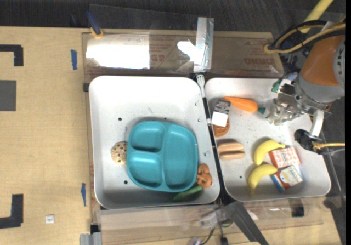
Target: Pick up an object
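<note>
hovering our gripper [284,108] near the right bin's [323,190] far right edge, we are approaching; jaws' state we cannot tell. carrot [241,104] lying near the far edge; next, lowering onto it.

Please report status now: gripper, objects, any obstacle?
Gripper over right bin, upper right corner, nothing seen held. Carrot just left of it; bananas and cartons nearer the front. No obstacle seen.
</note>
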`<state>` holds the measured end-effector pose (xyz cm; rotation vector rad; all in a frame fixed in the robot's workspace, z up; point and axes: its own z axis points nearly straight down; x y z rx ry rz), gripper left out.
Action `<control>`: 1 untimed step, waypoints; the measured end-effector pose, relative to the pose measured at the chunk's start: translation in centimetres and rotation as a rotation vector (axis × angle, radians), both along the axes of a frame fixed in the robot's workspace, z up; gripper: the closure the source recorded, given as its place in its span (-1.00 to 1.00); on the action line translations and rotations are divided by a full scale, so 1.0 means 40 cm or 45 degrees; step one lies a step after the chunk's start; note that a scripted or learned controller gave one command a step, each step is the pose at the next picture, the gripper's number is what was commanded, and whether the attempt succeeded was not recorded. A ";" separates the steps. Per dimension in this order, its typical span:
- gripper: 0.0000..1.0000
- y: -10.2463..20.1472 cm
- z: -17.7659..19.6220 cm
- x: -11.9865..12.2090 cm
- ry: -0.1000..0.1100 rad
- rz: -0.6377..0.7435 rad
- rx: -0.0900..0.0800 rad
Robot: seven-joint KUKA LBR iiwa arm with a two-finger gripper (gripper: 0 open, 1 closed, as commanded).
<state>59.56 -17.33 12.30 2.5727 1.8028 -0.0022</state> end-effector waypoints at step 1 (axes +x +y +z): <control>-1.00 0.005 -0.002 0.000 0.001 0.003 0.002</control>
